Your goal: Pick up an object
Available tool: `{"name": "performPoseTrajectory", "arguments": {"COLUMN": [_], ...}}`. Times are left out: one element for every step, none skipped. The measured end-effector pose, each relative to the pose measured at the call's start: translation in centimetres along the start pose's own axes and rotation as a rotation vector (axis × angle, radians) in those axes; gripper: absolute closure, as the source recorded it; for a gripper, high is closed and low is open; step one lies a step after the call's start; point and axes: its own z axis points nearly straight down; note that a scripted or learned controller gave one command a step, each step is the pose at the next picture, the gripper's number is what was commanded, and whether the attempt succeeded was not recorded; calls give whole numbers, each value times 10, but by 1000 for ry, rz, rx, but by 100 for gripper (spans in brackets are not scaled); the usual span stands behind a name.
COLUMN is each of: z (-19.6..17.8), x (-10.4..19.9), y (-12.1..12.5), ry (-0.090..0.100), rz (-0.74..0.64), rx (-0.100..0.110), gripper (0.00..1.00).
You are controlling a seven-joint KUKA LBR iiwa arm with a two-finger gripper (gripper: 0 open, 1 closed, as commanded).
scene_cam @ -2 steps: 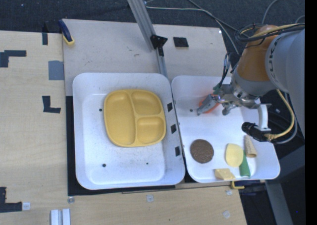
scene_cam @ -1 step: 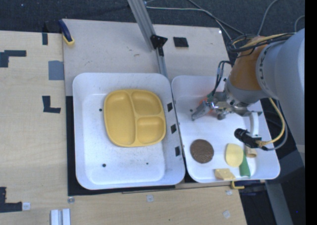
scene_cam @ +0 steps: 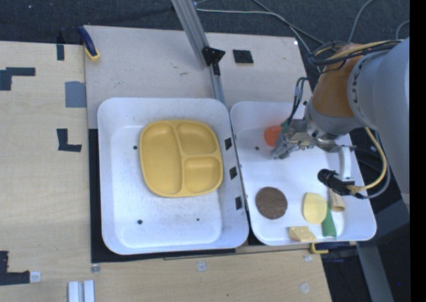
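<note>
A robotics lab: a plywood table [scene_cam: 40, 181] patched with dark tape marks [scene_cam: 66, 140], two white bins [scene_cam: 113, 161] at centre, loose cables [scene_cam: 266, 14] trailing toward one o'clock, and an aluminium camera post [scene_cam: 190, 18] at twelve.

The arm [scene_cam: 373, 88] runs off the right edge, its wrist hides the jaws so their opening cannot be told, and the orange object [scene_cam: 271, 136] just beside them is partly covered, too blurred and small to identify.
</note>
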Motion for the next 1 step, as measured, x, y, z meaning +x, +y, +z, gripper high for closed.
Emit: {"name": "performPoseTrajectory", "arguments": {"z": [-42], "x": [-2], "y": [1], "ry": [4], "rz": [1], "rx": [4], "gripper": [100]}}
